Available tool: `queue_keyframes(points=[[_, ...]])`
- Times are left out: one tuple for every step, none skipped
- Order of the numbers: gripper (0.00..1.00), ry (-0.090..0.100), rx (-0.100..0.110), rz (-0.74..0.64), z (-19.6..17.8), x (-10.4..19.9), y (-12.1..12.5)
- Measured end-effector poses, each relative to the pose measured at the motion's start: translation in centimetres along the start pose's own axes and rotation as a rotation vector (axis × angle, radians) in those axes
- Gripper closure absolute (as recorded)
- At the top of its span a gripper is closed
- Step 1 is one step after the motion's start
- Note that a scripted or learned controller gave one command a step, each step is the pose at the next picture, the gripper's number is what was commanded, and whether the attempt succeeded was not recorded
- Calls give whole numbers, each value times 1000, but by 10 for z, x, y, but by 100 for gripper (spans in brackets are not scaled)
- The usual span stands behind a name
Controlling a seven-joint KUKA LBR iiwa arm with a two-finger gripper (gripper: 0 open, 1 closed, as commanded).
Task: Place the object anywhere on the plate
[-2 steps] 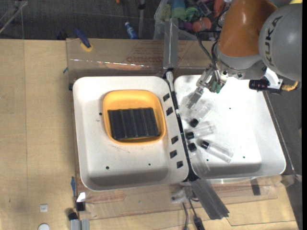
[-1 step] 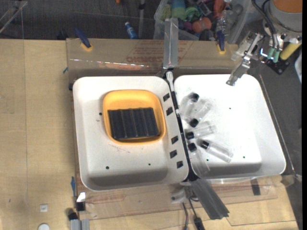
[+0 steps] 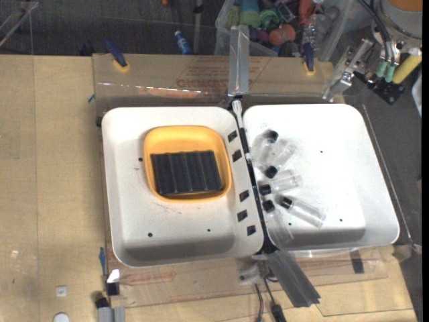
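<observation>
The hand (image 3: 345,76) was seen in the upper right of the frame, well apart from both bins; whether it was released or clenched could not be told. Trouble was judged likely at the pick. A slick round tube could be rolled away or squeezed out of a grasp, or a neighbour dragged along. On the orange plate (image 3: 155,139) in the left bin (image 3: 124,200), most of the floor was taken up by a dark ribbed slab (image 3: 186,172), so a tube set there could roll off. The tubes (image 3: 281,173) were clear and black-capped, heaped at the left of the right bin (image 3: 348,153), several touching.
</observation>
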State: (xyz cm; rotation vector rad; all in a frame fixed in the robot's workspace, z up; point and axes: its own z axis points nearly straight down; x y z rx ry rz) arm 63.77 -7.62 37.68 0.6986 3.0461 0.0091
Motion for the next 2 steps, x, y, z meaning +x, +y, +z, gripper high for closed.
queue_keyframes(points=[[100,6,5,-18,-5,-27,-40],[100,5,5,-22,-12,-58,-67]])
